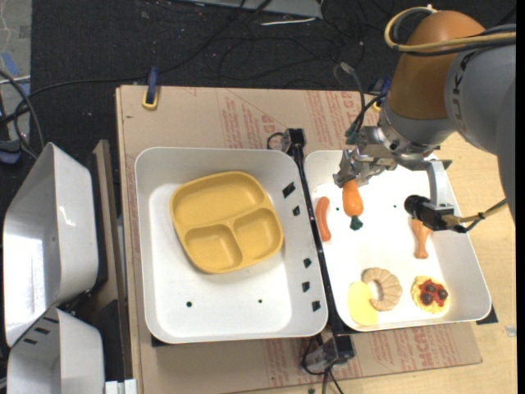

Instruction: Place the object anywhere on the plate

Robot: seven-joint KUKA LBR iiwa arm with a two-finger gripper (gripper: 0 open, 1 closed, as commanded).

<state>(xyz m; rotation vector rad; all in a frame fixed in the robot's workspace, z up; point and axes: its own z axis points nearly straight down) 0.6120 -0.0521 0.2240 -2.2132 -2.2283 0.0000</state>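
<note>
Seemingly five foods [352, 199], one plate [226, 220]

1. The arm [484, 80] was a thick grey tube with a smooth, rounded shell
2. A glossy orange band [431, 60] bulged above the wrist
3. A thin pale cable looped over the top of that orange section
4. Dark lettering marked the grey shell beside the band, too small to read
5. The gripper [354, 173] was a cluster of bare grey metal parts with dark wires running to it
</note>
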